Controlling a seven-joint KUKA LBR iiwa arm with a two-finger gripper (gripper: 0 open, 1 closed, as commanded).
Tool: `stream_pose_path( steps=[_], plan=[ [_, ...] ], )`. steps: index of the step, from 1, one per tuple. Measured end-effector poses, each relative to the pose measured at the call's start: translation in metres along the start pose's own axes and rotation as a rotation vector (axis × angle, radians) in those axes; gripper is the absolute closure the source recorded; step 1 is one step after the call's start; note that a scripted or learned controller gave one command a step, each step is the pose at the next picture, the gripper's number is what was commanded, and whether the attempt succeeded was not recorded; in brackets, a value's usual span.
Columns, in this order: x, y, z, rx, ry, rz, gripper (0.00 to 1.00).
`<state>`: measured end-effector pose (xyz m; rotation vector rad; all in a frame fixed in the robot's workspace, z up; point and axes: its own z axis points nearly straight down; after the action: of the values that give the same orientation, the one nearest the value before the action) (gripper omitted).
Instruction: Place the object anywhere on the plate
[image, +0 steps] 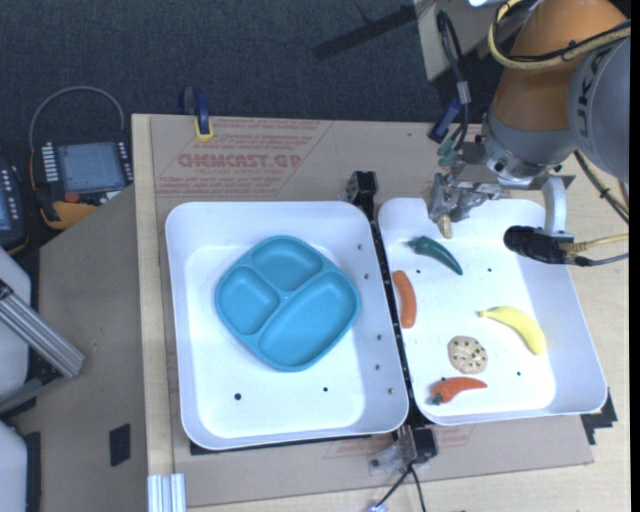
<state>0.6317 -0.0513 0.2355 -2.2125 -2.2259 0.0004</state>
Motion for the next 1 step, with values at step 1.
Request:
stream_pose_path(
  steps=[1],
  plan=[
    [0.0588, 0.0052, 0.0124, 0.001, 0.001, 0.0, 1.0]
  ],
)
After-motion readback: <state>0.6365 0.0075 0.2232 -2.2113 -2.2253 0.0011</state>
